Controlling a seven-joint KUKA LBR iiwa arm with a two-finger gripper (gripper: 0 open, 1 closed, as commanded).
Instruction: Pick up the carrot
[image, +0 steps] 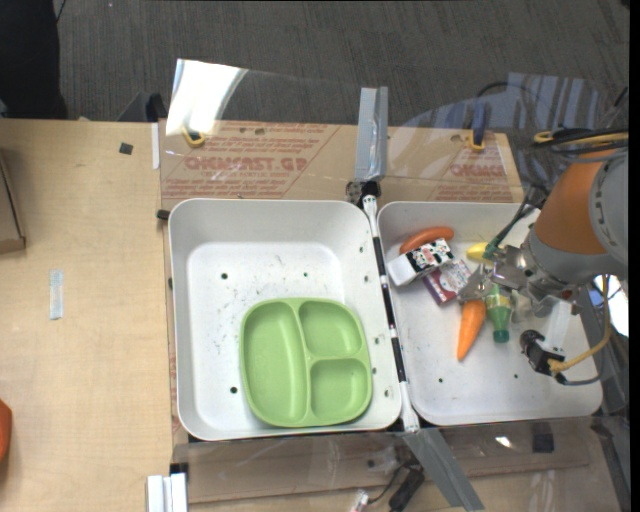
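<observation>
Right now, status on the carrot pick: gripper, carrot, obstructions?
Gripper low in right bin, at carrot's top end. Carrot lying on bin floor, not lifted. Green bottle alongside it, small packages close by.

- My pincer (490, 290) sits over the carrot's (469, 329) leafy end; its finger spacing is too small to tell.
- My arm (585, 215) is cut off by the right edge, beyond the carrot.
- A green object (499, 322) just right of the carrot is partly covered by my wrist, unidentifiable.
</observation>
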